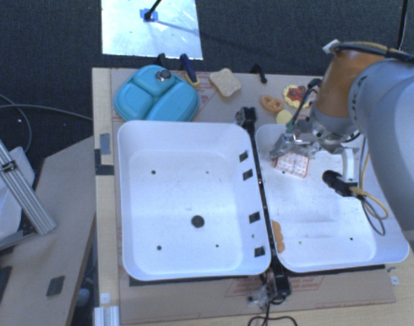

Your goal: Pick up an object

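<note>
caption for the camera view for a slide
End effector poised over a red-and-white packet in the right bin; left bin alongside.

Two bins side by side in front of you: left bin (186, 202), right bin (329, 229), touching along divider. Small disc (197, 221) in left bin, near middle. Waffle-like piece (292, 165) in right bin's far left corner, gripper (293, 148) just above it. Another small piece (277, 236) against right bin's left wall. Behind bins: divided tray (156, 95) left, toast slice (224, 82) right of it, more toy food (288, 100) further right.
</note>
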You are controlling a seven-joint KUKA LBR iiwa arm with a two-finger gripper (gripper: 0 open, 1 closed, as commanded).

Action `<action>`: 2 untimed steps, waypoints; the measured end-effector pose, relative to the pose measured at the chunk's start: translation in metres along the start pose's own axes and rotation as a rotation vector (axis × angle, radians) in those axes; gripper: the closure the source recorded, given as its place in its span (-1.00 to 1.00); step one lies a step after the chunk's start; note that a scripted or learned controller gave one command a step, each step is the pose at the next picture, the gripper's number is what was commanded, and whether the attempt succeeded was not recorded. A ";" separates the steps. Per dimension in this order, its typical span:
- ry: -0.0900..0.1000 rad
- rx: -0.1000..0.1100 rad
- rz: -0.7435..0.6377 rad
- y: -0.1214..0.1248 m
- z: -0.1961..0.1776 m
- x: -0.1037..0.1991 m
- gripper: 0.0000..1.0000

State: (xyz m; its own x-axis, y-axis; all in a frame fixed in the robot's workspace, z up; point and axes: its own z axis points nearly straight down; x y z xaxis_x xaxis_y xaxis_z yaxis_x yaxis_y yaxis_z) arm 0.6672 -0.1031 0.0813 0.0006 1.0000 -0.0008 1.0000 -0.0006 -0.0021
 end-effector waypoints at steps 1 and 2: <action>0.001 -0.006 -0.005 0.002 -0.015 0.011 -1.00; -0.001 -0.006 0.000 0.002 -0.004 -0.019 -1.00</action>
State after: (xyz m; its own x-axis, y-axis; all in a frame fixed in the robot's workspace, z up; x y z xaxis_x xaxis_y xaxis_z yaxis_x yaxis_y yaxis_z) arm 0.6692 -0.1222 0.0853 0.0007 1.0000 -0.0013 1.0000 -0.0007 0.0040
